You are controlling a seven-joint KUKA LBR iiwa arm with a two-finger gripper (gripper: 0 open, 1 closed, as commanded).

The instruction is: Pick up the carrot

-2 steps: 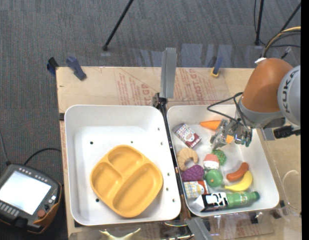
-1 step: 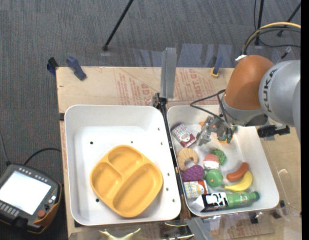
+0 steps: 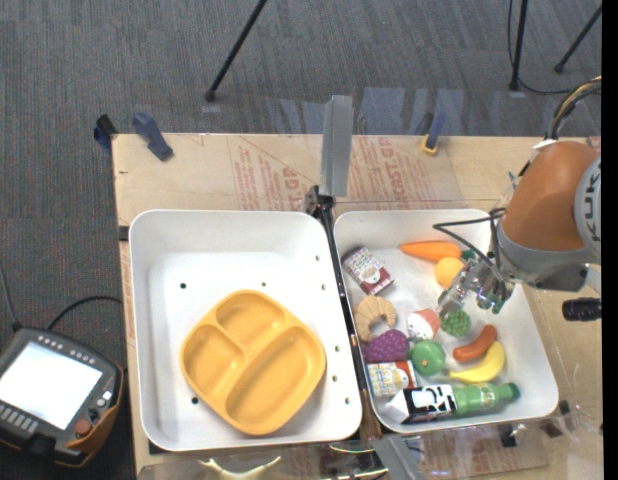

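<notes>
Orange carrot (image 3: 432, 251) lies just beside the tool (image 3: 476, 290), whose state I cannot tell.

My grey arm with its orange band (image 3: 549, 200) reaches in from the right, wrist bent downward, and my two-finger metal claw (image 3: 473, 290) hangs low, pointing down-left.

Grey carpet floor (image 3: 109, 38), black stand legs (image 3: 239, 38).

Carrot (image 3: 430, 251) in right bin (image 3: 545, 353)
</notes>
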